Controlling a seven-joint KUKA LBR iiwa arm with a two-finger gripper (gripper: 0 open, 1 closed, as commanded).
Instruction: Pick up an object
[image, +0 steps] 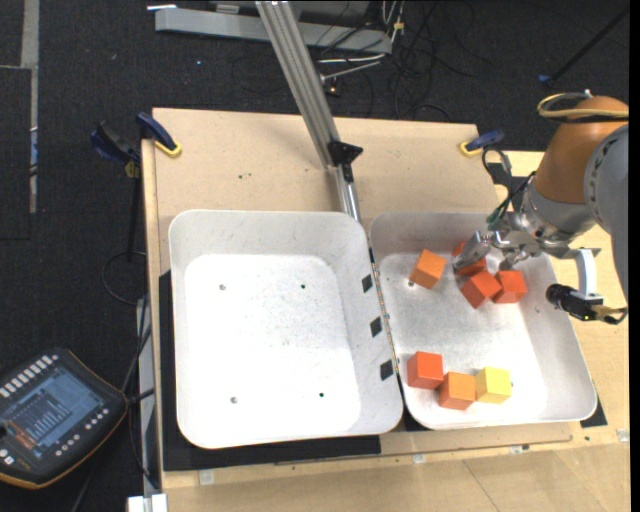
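While the arm (585, 165) reaches in from the right, its gripper (487, 252) is down low in the right bin (560, 350), sitting over the cluster of red-orange blocks near the bin's far side. Nothing is lifted, so the pick looks barely under way: every cube in sight rests on the bin floor. One red block (481, 287) lies just below the gripper, touching another red block (511, 286) on its right, and a sliver of a further red piece (461, 247) peeks out beside the metal tooling. An orange cube (429, 269) sits apart to the left, and near the front edge a row of three waits: red cube (425, 369), orange block (459, 389), yellow cube (494, 384), all close together. The left bin (200, 240) holds no blocks. Now the tricky part: the fingertips are lost in grey metal and shadow, so I cannot tell whether the pincer is spread or closed, nor whether it touches anything. The sliver's shape is mostly hidden too.
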